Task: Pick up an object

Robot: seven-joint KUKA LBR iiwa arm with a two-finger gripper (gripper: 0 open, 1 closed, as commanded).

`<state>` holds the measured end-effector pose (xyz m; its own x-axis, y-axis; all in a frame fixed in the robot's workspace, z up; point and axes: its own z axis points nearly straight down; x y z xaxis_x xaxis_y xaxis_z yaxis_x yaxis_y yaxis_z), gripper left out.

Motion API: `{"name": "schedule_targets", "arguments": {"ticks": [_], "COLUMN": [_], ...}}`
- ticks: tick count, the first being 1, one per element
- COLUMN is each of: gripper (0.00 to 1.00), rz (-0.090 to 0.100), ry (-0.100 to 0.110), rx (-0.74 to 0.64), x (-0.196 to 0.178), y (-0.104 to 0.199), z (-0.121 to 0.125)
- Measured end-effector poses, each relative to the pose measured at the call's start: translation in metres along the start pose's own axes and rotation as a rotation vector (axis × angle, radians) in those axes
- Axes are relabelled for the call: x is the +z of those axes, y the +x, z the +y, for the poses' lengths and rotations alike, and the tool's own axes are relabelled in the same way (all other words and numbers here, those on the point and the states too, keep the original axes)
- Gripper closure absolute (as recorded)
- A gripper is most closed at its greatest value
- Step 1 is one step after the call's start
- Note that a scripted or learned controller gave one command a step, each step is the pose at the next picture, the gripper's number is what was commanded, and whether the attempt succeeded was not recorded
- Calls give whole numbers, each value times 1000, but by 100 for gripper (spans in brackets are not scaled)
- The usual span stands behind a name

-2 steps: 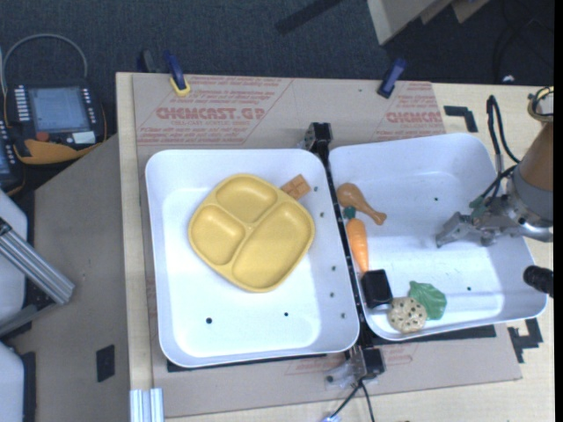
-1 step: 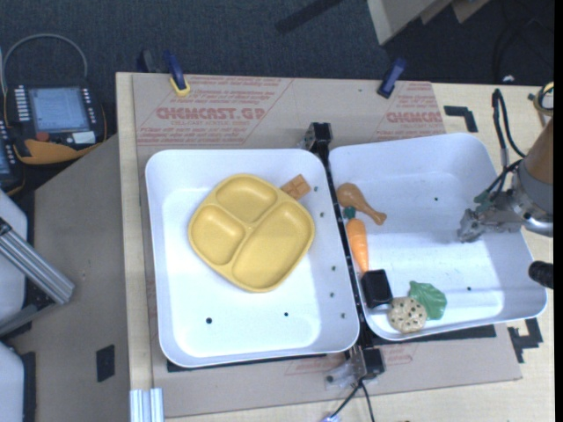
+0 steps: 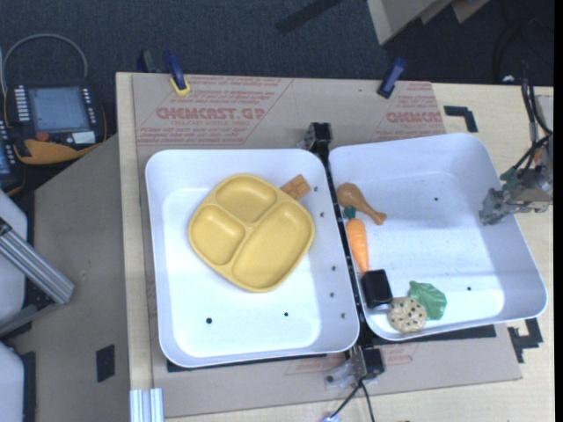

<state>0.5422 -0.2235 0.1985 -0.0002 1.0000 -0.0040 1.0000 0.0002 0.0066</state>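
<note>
The right bin [image 3: 440,178] holds a brown toy drumstick [image 3: 359,200], an orange carrot [image 3: 357,243], a black block [image 3: 376,287], a round speckled cookie [image 3: 407,315] and a green leafy piece [image 3: 429,297], all along its left and front sides. My gripper [image 3: 503,202] is at the bin's right rim, far from these objects, and nothing shows in it. It is small and partly cut off at the view's edge.
The left bin [image 3: 229,323] carries a yellow divided plate [image 3: 252,231] with a small brown piece [image 3: 296,185] at its upper right edge. Clamps [image 3: 179,82] sit at the bench's far edge. A pendant [image 3: 54,117] lies off the bench to the left.
</note>
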Motion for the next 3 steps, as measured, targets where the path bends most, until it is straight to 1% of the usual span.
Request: {"name": "schedule_targets", "arguments": {"ticks": [1, 2, 3], "gripper": [100, 100, 100], "rz": [1, 2, 5], "ry": [3, 4, 8], "rx": [-1, -1, -1], "x": [-47, -86, -79], "y": [7, 7, 53], "z": [6, 7, -3]}}
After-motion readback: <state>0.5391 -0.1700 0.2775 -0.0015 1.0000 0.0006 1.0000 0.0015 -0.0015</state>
